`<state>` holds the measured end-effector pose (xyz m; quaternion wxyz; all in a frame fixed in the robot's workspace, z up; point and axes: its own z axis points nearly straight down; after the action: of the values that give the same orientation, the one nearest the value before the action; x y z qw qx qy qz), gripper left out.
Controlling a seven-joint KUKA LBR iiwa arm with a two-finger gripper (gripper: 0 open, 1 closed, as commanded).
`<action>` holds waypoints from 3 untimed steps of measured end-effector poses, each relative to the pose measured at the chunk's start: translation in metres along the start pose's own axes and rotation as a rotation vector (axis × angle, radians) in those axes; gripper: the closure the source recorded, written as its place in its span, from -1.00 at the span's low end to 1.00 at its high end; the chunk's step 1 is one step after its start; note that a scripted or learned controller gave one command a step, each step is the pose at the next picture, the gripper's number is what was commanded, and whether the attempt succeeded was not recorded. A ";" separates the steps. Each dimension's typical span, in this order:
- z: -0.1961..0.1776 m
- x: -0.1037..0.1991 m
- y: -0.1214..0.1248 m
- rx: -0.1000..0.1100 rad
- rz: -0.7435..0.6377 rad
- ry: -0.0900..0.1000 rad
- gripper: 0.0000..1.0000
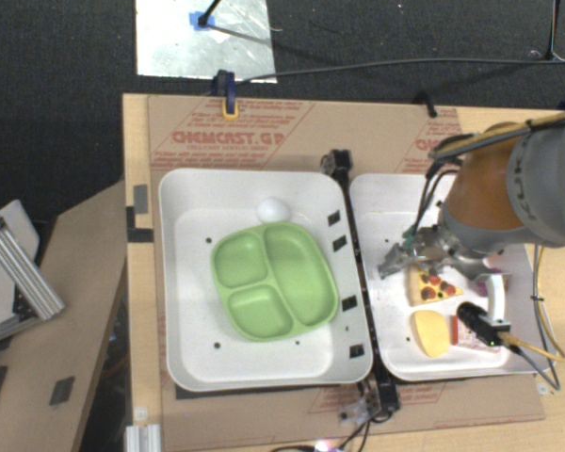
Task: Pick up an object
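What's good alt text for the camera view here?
A grey arm with an orange band reaches from the right, its gripper low over the right bin beside small yellow and pink objects. The left bin holds a green divided plate.

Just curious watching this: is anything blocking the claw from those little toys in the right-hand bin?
Nothing visible does. The gripper hangs over the right bin, just beside the pizza slice toy, with bare floor between them.

bins (184, 252): 2 | green divided plate (273, 281): 1 | white ball (273, 210): 1 | yellow block (432, 332): 1 | pizza slice (431, 287): 1
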<state>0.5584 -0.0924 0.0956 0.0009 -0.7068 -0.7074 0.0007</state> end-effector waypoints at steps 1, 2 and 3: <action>0.008 0.000 0.003 -0.008 0.000 -0.001 -1.00; -0.002 -0.001 0.003 -0.010 0.000 -0.002 1.00; -0.065 0.001 0.002 -0.007 -0.003 -0.001 1.00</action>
<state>0.5607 -0.0918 0.1603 -0.0017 -0.7059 -0.7083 -0.0014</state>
